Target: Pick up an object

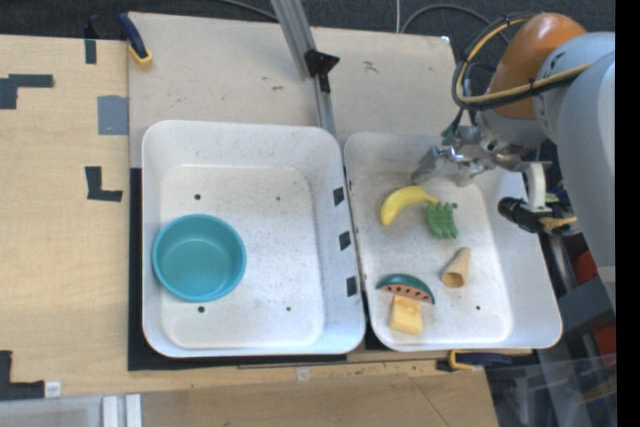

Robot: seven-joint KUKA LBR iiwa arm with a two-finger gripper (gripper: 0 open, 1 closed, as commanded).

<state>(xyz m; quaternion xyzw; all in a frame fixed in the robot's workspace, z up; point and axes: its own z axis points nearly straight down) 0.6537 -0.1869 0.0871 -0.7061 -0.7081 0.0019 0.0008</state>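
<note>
Nearest me lay a yellow cheese wedge (406, 316). Yellow plastic banana (404, 204), my likely target, sat mid right bin (500, 315), gripper (452, 161) poised just beside it; jaw state unclear.

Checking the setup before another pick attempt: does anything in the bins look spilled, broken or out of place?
Nothing stands out. The teal bowl sits upright in the left bin. The banana, green toy, cone and watermelon slice lie apart in the right bin.
</note>
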